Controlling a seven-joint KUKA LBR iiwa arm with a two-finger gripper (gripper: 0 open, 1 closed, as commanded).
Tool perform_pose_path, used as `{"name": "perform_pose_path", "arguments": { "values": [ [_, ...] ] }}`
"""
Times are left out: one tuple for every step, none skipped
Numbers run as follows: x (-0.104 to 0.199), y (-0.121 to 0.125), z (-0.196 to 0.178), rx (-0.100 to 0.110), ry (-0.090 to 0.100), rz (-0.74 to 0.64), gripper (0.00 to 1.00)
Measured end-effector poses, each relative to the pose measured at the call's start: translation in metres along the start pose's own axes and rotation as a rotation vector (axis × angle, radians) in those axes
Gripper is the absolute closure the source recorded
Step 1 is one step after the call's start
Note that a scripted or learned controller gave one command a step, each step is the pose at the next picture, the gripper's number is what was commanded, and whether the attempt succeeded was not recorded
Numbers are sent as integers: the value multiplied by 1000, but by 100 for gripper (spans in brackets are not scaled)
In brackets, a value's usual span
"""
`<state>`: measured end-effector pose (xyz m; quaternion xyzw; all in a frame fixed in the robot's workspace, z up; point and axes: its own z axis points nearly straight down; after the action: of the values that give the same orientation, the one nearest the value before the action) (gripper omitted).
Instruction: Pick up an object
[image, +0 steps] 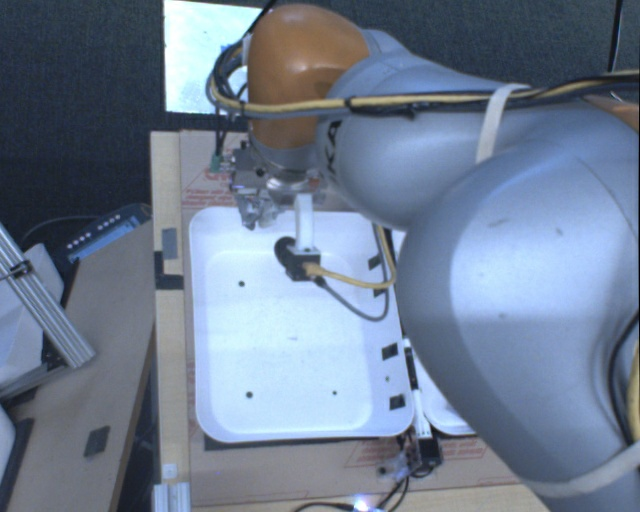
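Note:
My gripper (275, 232) hangs below the orange wrist band (300, 70), low over the far edge of the left white bin (215, 330). A white part with a black end (293, 260) reaches down from it to just above the bin floor. From that black end a yellow and grey cable (350, 290) loops off to the right. I see no loose object on the bin floor, only a few small dark dots (242, 285). Nothing shows in the gripper's hold.
The big grey arm (500, 250) covers nearly all of the right bin; a sliver of its rim (445, 425) shows at the bottom. Black clips (392, 352) sit between the bins. An aluminium rail (40, 300) and a blue-edged device (105, 228) lie at the left.

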<state>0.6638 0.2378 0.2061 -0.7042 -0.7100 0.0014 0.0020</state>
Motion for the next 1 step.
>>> {"name": "perform_pose_path", "arguments": {
  "values": [
    [-3,-3,-124,-19,4,3,100]
  ]
}}
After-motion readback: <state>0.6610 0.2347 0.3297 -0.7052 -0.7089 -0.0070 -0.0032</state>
